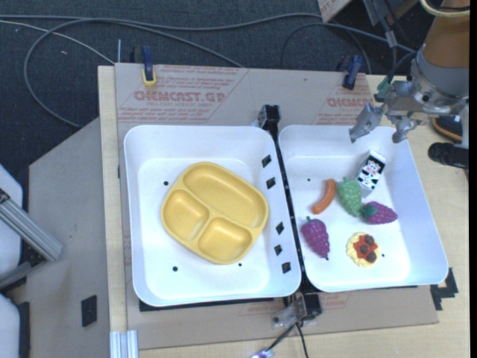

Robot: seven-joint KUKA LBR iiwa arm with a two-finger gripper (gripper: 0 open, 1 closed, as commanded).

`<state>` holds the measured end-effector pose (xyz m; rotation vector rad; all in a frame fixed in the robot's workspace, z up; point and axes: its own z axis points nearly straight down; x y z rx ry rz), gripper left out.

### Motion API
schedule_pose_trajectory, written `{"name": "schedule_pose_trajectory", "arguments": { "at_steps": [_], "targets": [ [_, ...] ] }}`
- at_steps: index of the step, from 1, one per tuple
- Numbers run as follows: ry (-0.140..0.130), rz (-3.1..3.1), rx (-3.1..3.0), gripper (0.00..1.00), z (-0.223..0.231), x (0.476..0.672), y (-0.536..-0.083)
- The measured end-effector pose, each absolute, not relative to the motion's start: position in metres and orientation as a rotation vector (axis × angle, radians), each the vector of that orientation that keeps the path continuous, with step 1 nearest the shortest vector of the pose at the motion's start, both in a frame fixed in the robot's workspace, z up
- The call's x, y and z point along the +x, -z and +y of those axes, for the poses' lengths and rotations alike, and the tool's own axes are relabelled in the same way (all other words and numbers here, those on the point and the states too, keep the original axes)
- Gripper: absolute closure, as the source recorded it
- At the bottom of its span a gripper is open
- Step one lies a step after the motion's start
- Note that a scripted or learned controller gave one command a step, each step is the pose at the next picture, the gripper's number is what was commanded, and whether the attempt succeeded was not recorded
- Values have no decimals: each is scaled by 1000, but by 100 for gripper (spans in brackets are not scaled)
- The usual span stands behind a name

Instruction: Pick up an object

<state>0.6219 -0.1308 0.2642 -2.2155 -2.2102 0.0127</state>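
1. The gripper (382,127) hangs over the far rim of the right bin (425,222), at roughly 1 o'clock from that bin's centre. Its two fingers are spread apart with nothing between them.
2. The step in hand looks like the approach: nothing is lifted, and all the toys lie in the bin.
3. The nearest candidate is the small milk carton (370,174), just below the gripper, toward 6 o'clock from it. Its long axis runs from about 1 o'clock to 7 o'clock, the white top toward 1.
4. Beside it lie a green vegetable (349,197), an orange sausage (323,197) slanted 1 to 7 o'clock, two purple grape bunches (315,236) (378,213), and a small pizza (363,249).
5. The next move probably calls for descending toward 6 o'clock and turning the wrist so the fingers close across the carton's short sides.
6. The left bin (141,200) holds a yellow divided plate (215,212).
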Motion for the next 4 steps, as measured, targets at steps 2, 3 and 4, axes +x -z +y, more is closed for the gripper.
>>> {"name": "schedule_pose_trajectory", "arguments": {
  "at_steps": [2,3,4],
  "targets": [
    [-6,-2217,-2217,0,-127,622,-209],
    [-5,-2216,-2218,0,-136,621,-155],
    [2,-2224,-2222,0,-131,618,-113]
  ]
}}
